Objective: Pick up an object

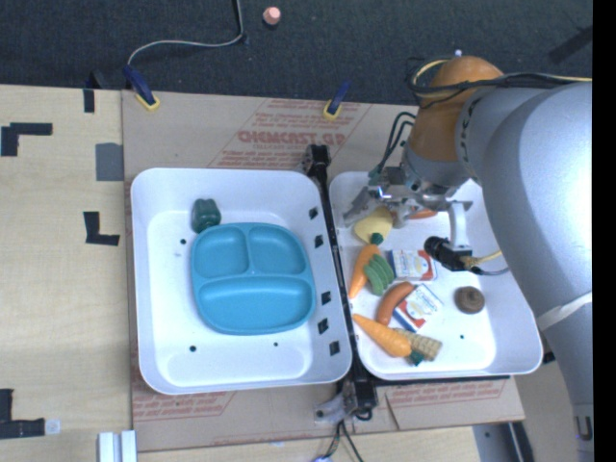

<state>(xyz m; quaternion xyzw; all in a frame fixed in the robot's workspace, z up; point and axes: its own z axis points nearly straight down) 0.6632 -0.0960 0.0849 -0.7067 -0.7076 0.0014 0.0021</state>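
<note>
Object: pale yellow rounded toy food piece [373, 227], smooth, with a small dark end.
Place: far end of the right shallow white plastic bin [510, 340], above an orange toy carrot [362, 269] and a green toy vegetable [379, 272].
Relative to hand: just below the grey metal two-finger gripper [383, 200], at its tips.
Hand state: cannot tell.
Left white bin [154, 287]: blue divided plastic plate [252, 277], dark green lump [205, 214].

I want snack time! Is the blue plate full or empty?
Empty. The blue plate in the left bin shows bare compartments; the dark green thing sits beside it.
</note>
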